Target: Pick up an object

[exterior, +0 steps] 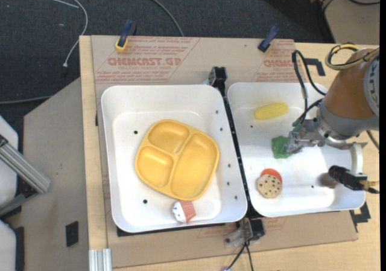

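Touching the green object (279, 146), the claw (295, 143) hides its own grip state.

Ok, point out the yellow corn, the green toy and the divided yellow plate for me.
yellow corn (271, 111), camera view, middle of the cob.
green toy (279, 146), camera view, its centre, beside the gripper.
divided yellow plate (177, 159), camera view, ridge between compartments.

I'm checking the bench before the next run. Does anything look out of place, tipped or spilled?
Nothing looks spilled or broken. The yellow divided plate lies flat but turned at an angle in the left bin. A small red-and-white item lies on its side by that bin's near wall. The gripper is right beside the green object in the right bin.
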Action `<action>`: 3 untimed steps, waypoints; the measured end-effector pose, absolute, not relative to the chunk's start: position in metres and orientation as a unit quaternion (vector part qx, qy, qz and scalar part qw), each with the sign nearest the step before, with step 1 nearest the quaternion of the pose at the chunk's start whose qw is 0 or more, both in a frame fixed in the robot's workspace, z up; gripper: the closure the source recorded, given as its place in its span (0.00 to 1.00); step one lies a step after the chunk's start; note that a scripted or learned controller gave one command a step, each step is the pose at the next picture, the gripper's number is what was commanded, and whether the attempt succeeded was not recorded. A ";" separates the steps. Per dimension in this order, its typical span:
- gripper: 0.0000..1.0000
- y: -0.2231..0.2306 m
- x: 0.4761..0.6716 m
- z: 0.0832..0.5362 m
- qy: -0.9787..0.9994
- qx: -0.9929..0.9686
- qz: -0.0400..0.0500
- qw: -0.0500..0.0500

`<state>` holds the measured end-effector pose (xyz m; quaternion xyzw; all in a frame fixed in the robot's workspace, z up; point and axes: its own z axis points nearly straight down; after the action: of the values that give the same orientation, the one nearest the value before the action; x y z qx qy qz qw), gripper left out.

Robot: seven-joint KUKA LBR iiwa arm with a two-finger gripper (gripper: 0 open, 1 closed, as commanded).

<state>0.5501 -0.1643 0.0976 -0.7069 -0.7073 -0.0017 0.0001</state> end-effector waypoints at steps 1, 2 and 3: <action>1.00 -0.160 0.553 0.160 -0.708 -0.707 -0.001 -0.002; 1.00 -0.151 0.553 0.208 -0.708 -0.706 -0.001 -0.002; 1.00 -0.150 0.554 0.261 -0.708 -0.707 -0.001 -0.002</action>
<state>0.5543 -0.1505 0.2610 -0.7066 -0.7076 -0.0009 -0.0018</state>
